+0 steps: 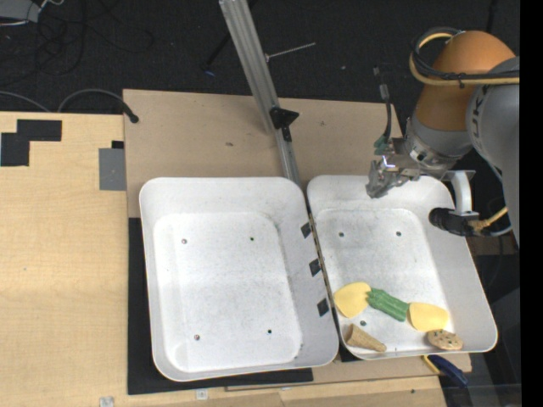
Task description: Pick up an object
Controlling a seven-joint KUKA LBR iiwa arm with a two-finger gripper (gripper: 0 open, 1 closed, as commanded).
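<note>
The right bin (382,227) holds its objects at the near end: a yellow piece (351,298), a green piece (388,304) touching it, another yellow piece (428,315), a tan cone (366,338) and a small brown cookie-like piece (444,340). My gripper (381,180) hangs over the far rim of the right bin, well away from these objects. Nothing shows between its fingers.
The left bin (225,274) lies beside the right one, joined by black clips (315,266) along the shared edge. A slanted metal rail (259,75) rises behind the bins. The arm's orange band (462,66) and a black cable (454,220) sit at the right.
</note>
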